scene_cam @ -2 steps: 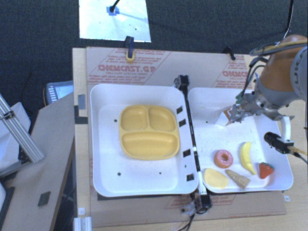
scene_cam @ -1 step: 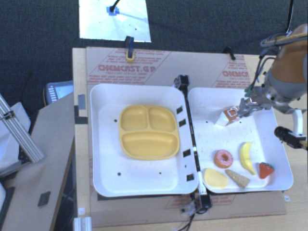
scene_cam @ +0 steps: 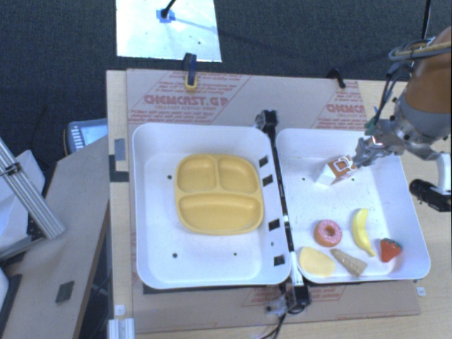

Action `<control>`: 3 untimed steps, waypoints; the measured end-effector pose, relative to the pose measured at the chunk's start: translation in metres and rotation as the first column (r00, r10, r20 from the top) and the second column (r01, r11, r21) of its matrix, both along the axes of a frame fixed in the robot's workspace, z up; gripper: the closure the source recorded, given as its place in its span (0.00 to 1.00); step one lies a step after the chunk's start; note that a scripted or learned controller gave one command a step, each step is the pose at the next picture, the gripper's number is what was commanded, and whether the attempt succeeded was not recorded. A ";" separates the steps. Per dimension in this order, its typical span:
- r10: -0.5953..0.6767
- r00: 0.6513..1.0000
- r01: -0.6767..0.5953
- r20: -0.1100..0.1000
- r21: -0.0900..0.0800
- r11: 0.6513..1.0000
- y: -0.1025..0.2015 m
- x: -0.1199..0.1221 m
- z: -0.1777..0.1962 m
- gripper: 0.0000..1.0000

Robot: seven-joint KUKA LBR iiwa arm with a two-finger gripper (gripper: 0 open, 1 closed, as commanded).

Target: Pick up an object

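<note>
My claw [scene_cam: 367, 149] hung low over the far end of the right bin [scene_cam: 406, 182], reaching in from the right, with its tip just beside a small white-and-orange carton [scene_cam: 340, 169] that lay tilted on the bin floor. Whether the claw was spread or pressed together I could not tell from this slant; the carton appeared to sit at the tip and not plainly in it, so I claimed no hold. By my reading this was the approach step of the pick, the grasp itself not yet made.

The other candidates lay grouped at the near end of the same bin: a pink doughnut [scene_cam: 328, 232], a banana [scene_cam: 363, 231] just beside it, a strawberry [scene_cam: 390, 249] near the corner, a pale yellow wedge [scene_cam: 317, 261] and a tan cone-like piece [scene_cam: 349, 262] touching or nearly touching it. All sat well apart from my claw. The left bin [scene_cam: 152, 189] held a yellow divided tray [scene_cam: 217, 193].

The next move, as I judged it, called for centring over the carton, settling down around its narrower sides and closing firmly before any lift. The carton's tilt could let it slip or skid toward the bin wall
</note>
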State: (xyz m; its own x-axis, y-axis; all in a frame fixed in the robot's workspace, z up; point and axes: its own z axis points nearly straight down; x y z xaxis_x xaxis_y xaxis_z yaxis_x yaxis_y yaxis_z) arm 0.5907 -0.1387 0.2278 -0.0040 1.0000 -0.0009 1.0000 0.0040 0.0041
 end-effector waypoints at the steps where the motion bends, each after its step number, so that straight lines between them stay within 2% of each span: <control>1: 0.005 1.000 -0.005 -0.003 0.003 1.000 0.048 -0.012 0.009 1.00; 3: 0.006 1.000 -0.006 -0.004 0.003 1.000 0.155 -0.027 -0.006 1.00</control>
State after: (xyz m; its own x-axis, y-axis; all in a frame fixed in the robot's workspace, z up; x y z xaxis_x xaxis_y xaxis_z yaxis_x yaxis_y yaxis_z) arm 0.5638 0.0164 0.2217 -0.0096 1.0000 0.0024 1.0000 0.0096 0.0000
